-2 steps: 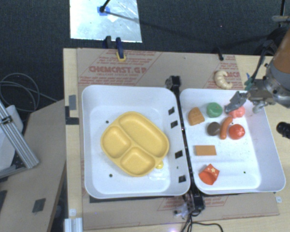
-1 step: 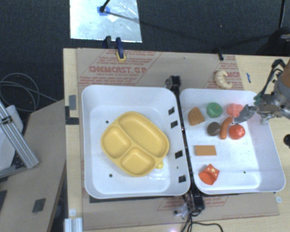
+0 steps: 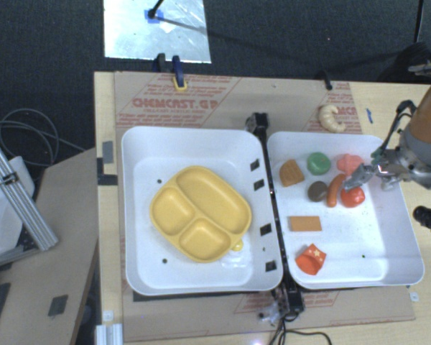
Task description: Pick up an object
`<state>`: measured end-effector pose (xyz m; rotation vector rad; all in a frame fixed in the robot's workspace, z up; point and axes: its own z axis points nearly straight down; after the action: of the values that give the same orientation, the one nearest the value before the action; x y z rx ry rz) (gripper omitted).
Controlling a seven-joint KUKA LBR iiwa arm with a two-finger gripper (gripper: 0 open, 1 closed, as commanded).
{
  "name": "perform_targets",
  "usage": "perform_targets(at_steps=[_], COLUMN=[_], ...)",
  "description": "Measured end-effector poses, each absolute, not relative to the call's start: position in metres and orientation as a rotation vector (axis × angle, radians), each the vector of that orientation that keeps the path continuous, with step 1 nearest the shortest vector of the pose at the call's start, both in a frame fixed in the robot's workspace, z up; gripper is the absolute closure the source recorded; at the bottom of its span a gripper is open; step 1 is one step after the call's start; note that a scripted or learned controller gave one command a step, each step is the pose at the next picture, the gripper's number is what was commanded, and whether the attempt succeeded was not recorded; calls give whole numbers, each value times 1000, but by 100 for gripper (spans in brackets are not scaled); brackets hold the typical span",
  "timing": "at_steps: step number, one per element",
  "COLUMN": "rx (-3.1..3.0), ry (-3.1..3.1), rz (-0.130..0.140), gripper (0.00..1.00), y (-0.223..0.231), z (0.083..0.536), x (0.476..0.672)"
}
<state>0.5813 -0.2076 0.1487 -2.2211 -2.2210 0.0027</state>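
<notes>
The bench carries two shallow white plastic bins side by side. The left bin [image 3: 140, 192] holds one item: a yellow plastic plate [image 3: 200, 213] with three compartments, lying flat near the bin centre.

The right bin [image 3: 395, 250] holds eight small items. Upper row: one tan-orange wedge-shaped block [image 3: 292, 172], one round green disc [image 3: 318, 163] and one pale pink rounded piece [image 3: 349, 163]. Below these: one dark brown round ball [image 3: 317, 190], one orange-red sausage-shaped piece [image 3: 335, 190] and one red rounded piece [image 3: 353, 196]. Further down: one flat orange rectangular slab [image 3: 304, 224] and one red-orange angular piece [image 3: 311, 259] near the front wall.

The orange-red sausage-shaped piece has its long axis running from upper right to lower left, close to upright in the view. It lies between the dark brown ball and the red rounded piece, touching or nearly touching both.

The grey arm enters from the right. The two-finger gripper [image 3: 362, 176] sits over the upper right part of the right bin, its tips just above the red rounded piece and beside the pale pink piece. The jaw opening cannot be determined, and no item is visibly between the fingers.

Outside the bins, one cream curved piece [image 3: 332, 118] lies on the bench behind the right bin. One blue-and-yellow clamp [image 3: 177, 72] stands at the bench's rear edge.
</notes>
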Motion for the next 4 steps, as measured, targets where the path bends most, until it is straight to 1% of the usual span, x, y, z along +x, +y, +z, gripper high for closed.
perform_targets(at_steps=[1,2,3,4], rx=[-2220,-2223,-2222,-2212], ry=[-2223,-2227,-2218,-2229], rz=[0,-3,1,-4], gripper=[0,100,100,100], y=[-206,-206,-207,-148], z=[83,96,138,167], x=[586,587,512,487])
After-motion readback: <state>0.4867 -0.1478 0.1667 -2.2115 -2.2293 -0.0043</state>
